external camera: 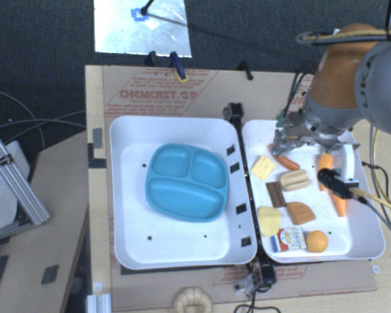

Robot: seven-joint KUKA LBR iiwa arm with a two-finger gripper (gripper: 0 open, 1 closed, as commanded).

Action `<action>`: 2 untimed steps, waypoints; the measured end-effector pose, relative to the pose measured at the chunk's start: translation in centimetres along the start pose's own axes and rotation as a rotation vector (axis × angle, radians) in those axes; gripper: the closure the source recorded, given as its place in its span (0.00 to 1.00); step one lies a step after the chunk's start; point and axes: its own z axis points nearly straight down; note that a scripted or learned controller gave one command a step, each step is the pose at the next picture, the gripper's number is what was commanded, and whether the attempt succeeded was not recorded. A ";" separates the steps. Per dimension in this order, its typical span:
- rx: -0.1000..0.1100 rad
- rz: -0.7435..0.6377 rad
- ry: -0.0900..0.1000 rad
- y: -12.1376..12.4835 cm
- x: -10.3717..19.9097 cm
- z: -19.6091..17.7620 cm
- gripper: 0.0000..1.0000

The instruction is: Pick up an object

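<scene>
1. We find the tool (pixel 281 143) low over the right white bin (pixel 371 237), above the small red sausage (pixel 288 163).
2. Its grip state: we cannot tell.
3. We judge nothing lifted yet; the pick remains.

You get bright, even overhead light with soft shadows inside the white bins (pixel 127 194). The foil sheet (pixel 142 18) glares, and the whole frame looks slightly soft and grainy.
</scene>
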 end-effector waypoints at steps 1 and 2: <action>-0.002 -0.001 0.001 3.3 5.3 -0.9 1.00; -0.001 0.001 0.001 6.0 9.1 -1.3 1.00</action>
